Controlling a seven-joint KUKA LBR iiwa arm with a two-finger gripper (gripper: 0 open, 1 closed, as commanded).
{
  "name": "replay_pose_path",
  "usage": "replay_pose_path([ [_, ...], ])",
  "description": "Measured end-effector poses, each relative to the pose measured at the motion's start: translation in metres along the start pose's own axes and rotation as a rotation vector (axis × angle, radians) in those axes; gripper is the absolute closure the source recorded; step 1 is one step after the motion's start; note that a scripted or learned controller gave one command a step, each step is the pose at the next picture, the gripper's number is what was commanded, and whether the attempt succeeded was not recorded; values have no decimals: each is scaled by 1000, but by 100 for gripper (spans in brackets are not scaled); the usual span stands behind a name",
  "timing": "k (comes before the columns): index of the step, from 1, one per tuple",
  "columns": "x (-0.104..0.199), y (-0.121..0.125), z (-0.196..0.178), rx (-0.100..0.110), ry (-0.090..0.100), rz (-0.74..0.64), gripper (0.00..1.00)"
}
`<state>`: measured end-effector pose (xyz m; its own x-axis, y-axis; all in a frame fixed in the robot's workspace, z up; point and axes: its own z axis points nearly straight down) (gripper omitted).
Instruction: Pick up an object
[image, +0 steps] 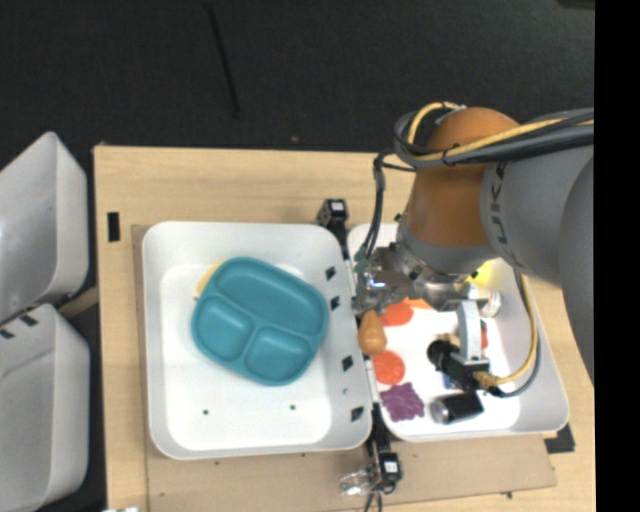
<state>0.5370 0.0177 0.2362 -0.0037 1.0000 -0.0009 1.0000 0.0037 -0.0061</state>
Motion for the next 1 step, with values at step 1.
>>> replay_pose_path([
  [1, -7, 7, 8, 1, -2, 4, 100],
])
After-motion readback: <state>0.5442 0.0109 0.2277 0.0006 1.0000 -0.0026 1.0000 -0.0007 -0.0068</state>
